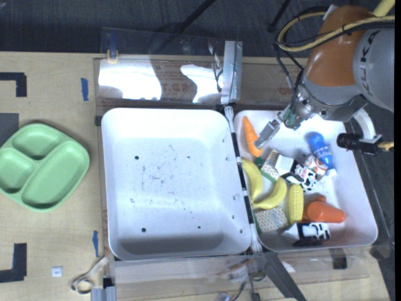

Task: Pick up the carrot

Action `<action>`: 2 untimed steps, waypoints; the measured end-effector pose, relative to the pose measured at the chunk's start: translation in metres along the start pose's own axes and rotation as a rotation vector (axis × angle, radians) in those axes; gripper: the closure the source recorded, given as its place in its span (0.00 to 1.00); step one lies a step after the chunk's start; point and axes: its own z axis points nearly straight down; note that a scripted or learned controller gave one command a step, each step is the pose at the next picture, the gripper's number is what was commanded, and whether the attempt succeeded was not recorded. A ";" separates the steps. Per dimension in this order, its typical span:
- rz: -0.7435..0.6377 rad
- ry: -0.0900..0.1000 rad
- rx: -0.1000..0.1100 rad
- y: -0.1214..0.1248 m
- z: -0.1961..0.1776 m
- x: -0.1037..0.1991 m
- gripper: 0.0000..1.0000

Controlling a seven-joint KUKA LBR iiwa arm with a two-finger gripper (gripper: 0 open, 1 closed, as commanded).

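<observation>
The carrot (250, 137) is a small orange cone lying along the left wall of the right bin (363, 196), near its back corner, with its tip pointing to the back. My gripper (272, 132) reaches down from the upper right and sits just right of the carrot, close to its middle. From this angle I cannot make out whether it touches the carrot. Nothing is visibly held.
The right bin is crowded: two bananas (260, 184), a corn cob (294, 204), a blue bottle (318, 148), an orange-red toy (324, 212), cow-patterned pieces (307, 174) and a mesh pad (270, 219). The left bin (169, 174) adjoins it. A green divided plate (41, 165) lies far left.
</observation>
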 end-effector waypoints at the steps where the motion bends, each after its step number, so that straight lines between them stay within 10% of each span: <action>1: -0.135 0.001 0.001 -0.008 0.084 -0.030 0.00; 2: -0.168 0.018 0.021 0.005 0.097 -0.039 0.00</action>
